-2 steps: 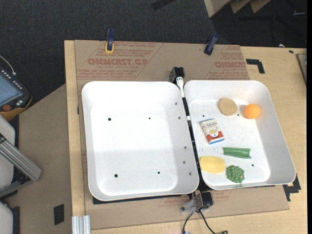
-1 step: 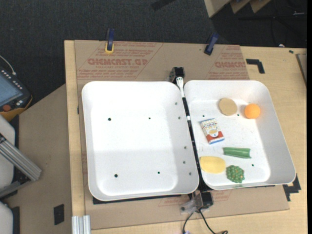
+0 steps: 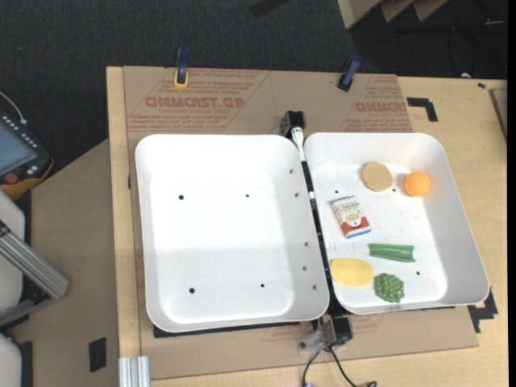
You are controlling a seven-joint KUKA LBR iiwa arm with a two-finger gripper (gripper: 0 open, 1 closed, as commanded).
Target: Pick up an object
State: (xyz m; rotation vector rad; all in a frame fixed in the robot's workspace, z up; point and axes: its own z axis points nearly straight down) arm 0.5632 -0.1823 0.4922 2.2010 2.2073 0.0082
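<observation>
Small carton [image 3: 351, 217] in right-hand bin [image 3: 442, 240]: print too blurred.

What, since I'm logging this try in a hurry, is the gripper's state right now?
Gripper: cannot be told.

We look down at a slant from one fixed camera above the bench [image 3: 242, 87]. Both white bins [image 3: 161, 216] sit mid-frame, far edges toward twelve o'clock.
</observation>
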